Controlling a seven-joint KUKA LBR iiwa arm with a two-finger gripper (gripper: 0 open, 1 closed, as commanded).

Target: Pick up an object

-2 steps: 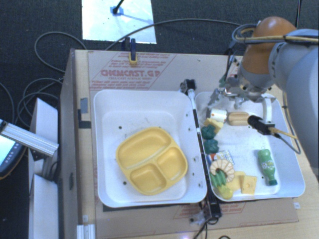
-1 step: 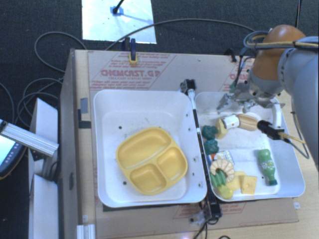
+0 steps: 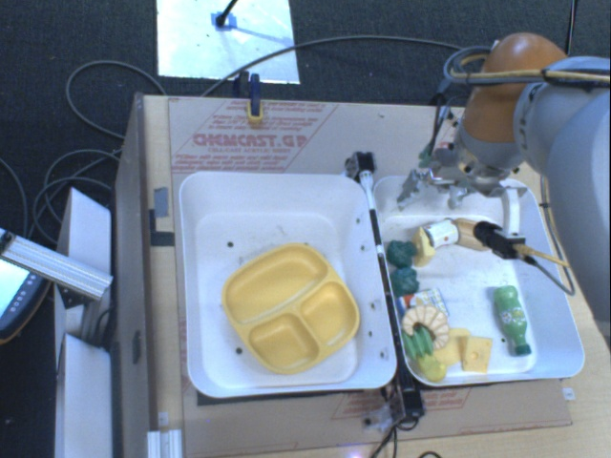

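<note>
In the near part of the right shallow white bin (image 3: pixel 563 351), a green plastic bottle (image 3: pixel 511 319) lies clear of the work. Farther in, mid-bin, the small white-and-yellow cylindrical toy (image 3: pixel 440 234) lies on its side, its long axis across the bin and its yellow end toward the divider. Beyond it hovers the gripper (image 3: pixel 431 196), fingers spread and empty. It should descend astride the toy's short width, square to that axis.
</note>
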